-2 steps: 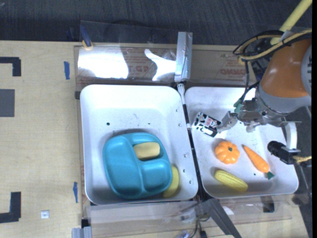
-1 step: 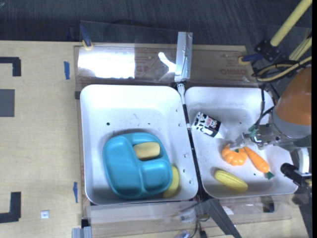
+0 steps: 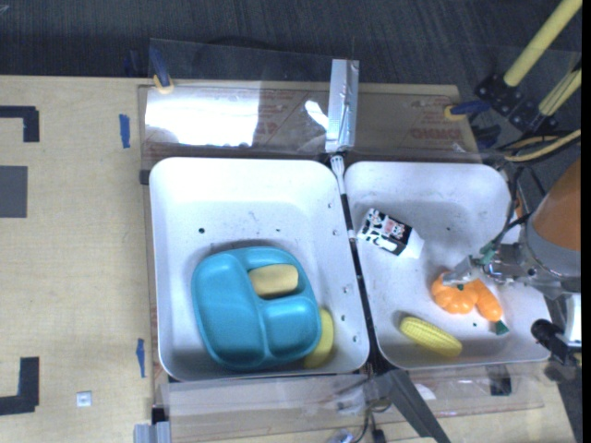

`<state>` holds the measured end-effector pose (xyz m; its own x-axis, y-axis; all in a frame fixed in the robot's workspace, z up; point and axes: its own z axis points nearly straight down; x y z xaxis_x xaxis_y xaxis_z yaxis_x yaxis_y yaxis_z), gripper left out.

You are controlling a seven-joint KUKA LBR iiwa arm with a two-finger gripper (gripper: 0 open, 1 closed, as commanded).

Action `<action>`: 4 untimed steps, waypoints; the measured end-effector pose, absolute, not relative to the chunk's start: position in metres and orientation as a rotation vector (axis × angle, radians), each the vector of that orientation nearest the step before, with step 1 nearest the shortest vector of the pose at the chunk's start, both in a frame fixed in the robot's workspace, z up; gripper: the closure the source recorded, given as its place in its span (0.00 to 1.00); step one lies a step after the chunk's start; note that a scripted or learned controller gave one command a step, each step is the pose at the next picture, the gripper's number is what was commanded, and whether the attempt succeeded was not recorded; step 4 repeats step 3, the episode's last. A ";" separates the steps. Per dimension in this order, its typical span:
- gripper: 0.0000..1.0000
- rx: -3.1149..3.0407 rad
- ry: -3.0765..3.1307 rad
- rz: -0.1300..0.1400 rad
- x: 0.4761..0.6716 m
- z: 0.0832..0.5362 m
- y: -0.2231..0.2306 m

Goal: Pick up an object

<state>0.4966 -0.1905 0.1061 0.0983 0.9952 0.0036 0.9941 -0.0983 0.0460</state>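
Observation:
In the right bin (image 3: 434,187) lie an orange toy vegetable (image 3: 466,298), a yellow corn cob (image 3: 429,333) and a small white pack with black print (image 3: 388,233). The left bin (image 3: 185,192) holds a blue divided tray (image 3: 245,312) with a yellow block (image 3: 275,280) resting on it. A yellow piece (image 3: 323,338) peeks out from under the tray's right edge. My gripper (image 3: 494,268) reaches in from the right, low over the right bin, just above and right of the orange toy. Whether it touches the toy is unclear.
A clear plastic panel (image 3: 249,109) with a metal post (image 3: 343,104) stands behind the bins. The arm's orange band (image 3: 561,220) hangs over the right bin's right wall. Yellow rods and cables (image 3: 540,40) sit at the upper right.

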 end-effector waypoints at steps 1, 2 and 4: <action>0.00 2.320 2.113 0.012 0.485 0.087 -0.109; 1.00 2.323 2.103 0.012 0.485 0.097 -0.112; 1.00 2.423 1.998 0.004 0.481 0.206 -0.062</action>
